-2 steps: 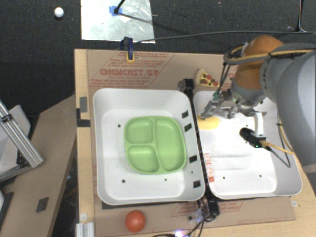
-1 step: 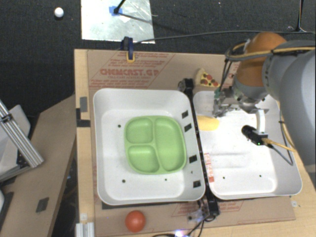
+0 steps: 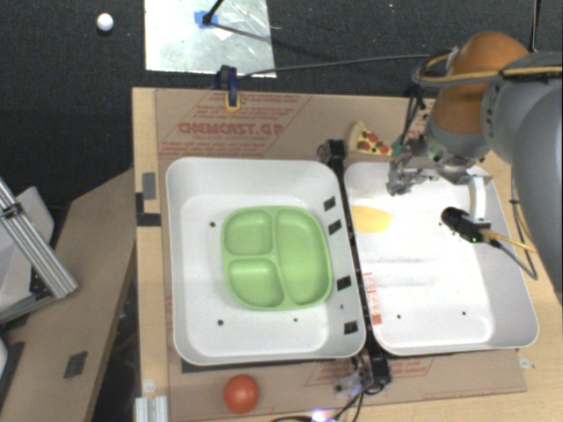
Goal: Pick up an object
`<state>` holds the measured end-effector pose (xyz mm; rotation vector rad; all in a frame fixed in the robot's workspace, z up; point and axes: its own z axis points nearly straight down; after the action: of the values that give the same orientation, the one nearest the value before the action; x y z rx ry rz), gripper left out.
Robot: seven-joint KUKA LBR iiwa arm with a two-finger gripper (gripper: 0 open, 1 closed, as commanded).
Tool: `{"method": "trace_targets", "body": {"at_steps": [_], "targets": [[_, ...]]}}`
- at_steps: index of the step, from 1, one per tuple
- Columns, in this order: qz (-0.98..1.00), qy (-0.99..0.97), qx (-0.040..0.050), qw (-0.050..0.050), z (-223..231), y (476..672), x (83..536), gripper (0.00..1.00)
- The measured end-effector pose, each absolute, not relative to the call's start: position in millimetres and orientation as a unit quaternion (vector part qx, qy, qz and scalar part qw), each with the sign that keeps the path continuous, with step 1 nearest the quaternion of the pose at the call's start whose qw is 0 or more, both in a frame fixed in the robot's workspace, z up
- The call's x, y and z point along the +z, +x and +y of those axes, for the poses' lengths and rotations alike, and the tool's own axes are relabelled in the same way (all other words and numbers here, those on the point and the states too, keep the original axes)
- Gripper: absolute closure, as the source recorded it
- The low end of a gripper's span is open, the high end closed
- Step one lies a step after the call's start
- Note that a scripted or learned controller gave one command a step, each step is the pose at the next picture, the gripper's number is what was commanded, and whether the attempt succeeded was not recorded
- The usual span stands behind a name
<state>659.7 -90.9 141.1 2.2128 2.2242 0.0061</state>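
Gripper observed over the far end of the right bin, close to that bin's back wall, hanging from the grey arm with the orange band. Finger state: cannot be determined at this resolution; nothing can be made out held between them.

Candidate object: a flat yellow piece lying on the right bin floor, against the divider side. It lies toward the camera and slightly left of the gripper, near but apart from it. Its long axis runs roughly left to right in the view. In my judgement, the coming move turns on that short offset: a shift toward the near-left, then a descent.

Other items noted: a green three-compartment tray in the left bin, well apart; a pizza-slice toy on the bench beyond the bins; a red-orange ball at the near edge
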Motion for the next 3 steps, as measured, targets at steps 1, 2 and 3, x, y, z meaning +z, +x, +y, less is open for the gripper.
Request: {"method": "trace_targets", "body": {"at_steps": [1,2,3], "targets": [[0.708,0.706,0.0024,0.003,-100.4,662.5,200.1,1.0],[0.709,0.705,0.0028,0.004,-102.1,662.9,265.7,1.0],[0.71,0.704,0.001,0.001,-45.0,661.9,247.9,1.0]]}}
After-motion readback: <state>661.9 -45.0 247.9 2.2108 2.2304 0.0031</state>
